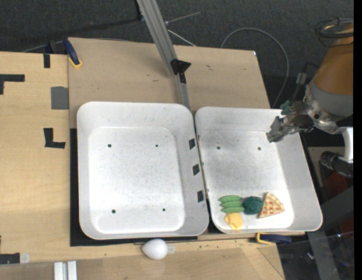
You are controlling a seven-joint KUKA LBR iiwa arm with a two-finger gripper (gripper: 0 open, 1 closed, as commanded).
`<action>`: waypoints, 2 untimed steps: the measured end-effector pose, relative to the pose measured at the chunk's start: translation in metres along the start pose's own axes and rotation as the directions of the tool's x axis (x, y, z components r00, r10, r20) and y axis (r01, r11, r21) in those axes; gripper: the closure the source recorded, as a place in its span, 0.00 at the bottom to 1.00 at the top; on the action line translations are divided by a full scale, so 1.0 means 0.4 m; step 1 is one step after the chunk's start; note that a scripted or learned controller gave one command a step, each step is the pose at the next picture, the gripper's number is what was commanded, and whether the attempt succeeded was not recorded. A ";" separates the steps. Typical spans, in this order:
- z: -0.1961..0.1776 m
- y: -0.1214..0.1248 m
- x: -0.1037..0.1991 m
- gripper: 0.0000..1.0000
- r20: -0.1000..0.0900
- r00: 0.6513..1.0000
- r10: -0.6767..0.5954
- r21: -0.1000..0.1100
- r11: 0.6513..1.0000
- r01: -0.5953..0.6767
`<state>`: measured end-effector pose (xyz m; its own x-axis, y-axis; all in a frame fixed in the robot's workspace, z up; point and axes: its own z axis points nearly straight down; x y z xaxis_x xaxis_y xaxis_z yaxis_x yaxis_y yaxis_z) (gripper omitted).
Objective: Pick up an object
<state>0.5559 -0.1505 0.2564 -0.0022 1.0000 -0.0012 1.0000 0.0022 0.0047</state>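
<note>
Robotics lab: a plywood bench (128, 69) with two white bins (82, 156), tape marks, cables, and a robot arm (336, 80).

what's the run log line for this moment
gripper: above right bin far right edge, no object seen held | toys: near corner of right bin | white egg: on bench

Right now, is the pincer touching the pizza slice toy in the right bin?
Apart. The camera view shows the pincer at the right bin's far edge, with bare bin floor between it and the pizza slice toy.
</note>
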 end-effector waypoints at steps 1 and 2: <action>0.021 -0.035 0.105 1.00 -0.002 1.000 -0.002 0.008 1.000 0.002; 0.057 -0.053 0.233 1.00 -0.003 1.000 -0.003 0.009 1.000 0.004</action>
<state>0.5345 -0.0573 0.2333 -0.0057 1.0000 0.0016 1.0000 0.0057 -0.0039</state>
